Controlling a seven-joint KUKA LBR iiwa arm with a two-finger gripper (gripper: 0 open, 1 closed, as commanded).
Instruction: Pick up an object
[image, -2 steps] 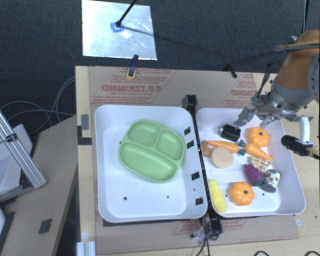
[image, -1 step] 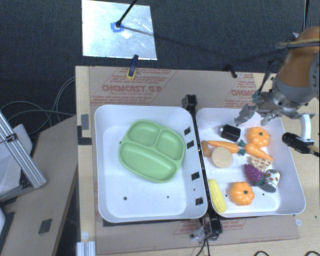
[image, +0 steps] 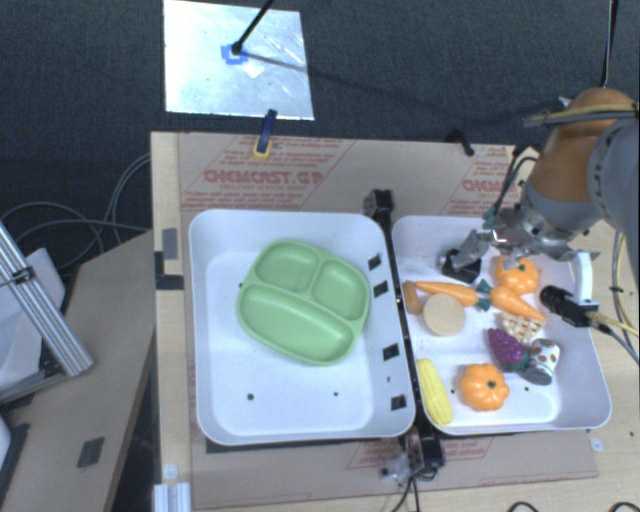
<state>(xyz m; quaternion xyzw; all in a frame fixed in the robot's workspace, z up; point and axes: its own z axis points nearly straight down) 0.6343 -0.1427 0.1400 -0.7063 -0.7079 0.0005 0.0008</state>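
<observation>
The right bin (image: 580, 400) holds several toy foods. A carrot (image: 447, 291) lies near its left wall, with a beige round piece (image: 444, 317) just below it. A second carrot (image: 516, 304), a small orange pumpkin (image: 516, 273), a waffle piece (image: 521, 326) and purple grapes (image: 505, 347) sit in the middle. A corn cob (image: 433, 390) and a larger pumpkin (image: 481, 386) lie at the front. My gripper (image: 463, 262) hangs low over the bin's back left part, just above the first carrot and left of the small pumpkin. Nothing shows between its tips.
The left bin (image: 225, 400) holds a green divided plate (image: 303, 300). A black divider with clips (image: 392, 320) runs between the bins. A shiny sheet (image: 238, 60) lies behind the bench. The arm (image: 580, 160) enters from the upper right.
</observation>
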